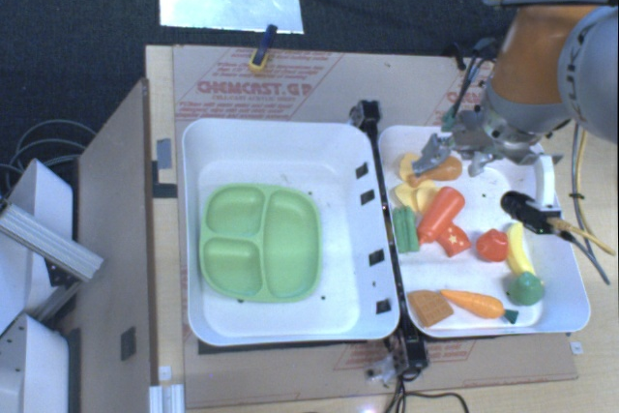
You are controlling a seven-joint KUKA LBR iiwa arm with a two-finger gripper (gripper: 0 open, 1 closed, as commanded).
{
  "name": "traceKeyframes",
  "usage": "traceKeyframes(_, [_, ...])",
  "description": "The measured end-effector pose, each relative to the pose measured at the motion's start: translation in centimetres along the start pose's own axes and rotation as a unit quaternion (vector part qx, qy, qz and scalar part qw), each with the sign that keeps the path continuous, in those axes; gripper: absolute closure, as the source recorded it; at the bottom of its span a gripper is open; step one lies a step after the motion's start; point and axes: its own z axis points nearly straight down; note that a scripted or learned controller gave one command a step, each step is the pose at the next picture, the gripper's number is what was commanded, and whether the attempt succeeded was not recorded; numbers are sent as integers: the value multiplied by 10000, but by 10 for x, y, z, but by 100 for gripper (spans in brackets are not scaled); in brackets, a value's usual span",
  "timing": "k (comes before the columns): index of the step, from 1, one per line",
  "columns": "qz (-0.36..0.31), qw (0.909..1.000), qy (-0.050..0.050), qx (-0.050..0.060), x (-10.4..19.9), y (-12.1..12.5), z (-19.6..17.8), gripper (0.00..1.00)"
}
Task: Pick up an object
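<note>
My gripper hangs over the back of the right bin, its two grey fingers spread apart with nothing between them. Just under its left finger lies an orange toy piece. In front of that are yellow pieces, a red-orange pepper and a green ridged piece. Further right sit a red tomato, a yellow banana and a green ball. A carrot and a tan cracker lie at the front.
The left bin holds a green divided plate. A black divider runs between the two bins. The arm comes in from the upper right. White frames stand off the bench at the left.
</note>
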Motion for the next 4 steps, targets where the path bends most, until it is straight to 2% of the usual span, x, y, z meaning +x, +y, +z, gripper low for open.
traceKeyframes(1, [10, 10000, -14, -25, -29, -18, 121, 0])
traceKeyframes(2, [17, 10000, -5, -28, -38, -93, 117, 0])
traceKeyframes(3, [1, 10000, -19, -77, -38, -88, 105, 100])
traceKeyframes(4, [-54, 9999, 3, -88, 32, -89, 12, 100])
